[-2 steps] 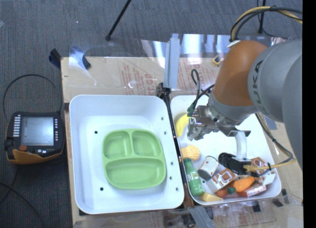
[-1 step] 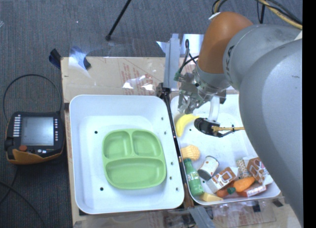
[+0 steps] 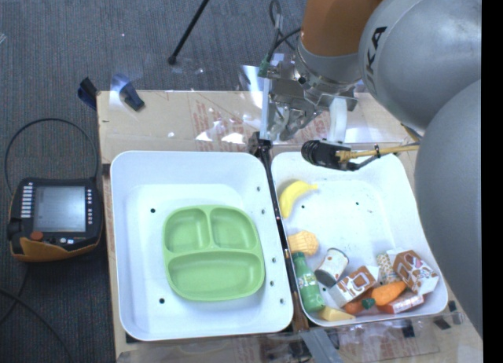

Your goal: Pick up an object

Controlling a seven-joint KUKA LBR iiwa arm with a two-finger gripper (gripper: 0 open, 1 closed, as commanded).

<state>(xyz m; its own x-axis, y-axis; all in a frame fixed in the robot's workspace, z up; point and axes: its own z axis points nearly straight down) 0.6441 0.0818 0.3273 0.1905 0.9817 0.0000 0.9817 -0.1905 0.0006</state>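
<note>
The gripper (image 3: 277,127) hangs over the far rim between the bins, its grip impossible to judge, while the banana (image 3: 294,194) lies loose in the right bin (image 3: 424,220), nearest for picking

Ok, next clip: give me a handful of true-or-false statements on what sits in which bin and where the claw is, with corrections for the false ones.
1. The green divided plate lies in the left bin. True.
2. The banana lies on the green plate. False: it lies on the floor of the right bin, near that bin's left wall.
3. The claw hangs over the far edge of the bins, near where the two meet. True.
4. The green bottle stands in the middle of the left bin. False: it lies in the right bin, along its left wall.
5. The carrot sits among the small cartons at the near right corner of the right bin. True.
</note>
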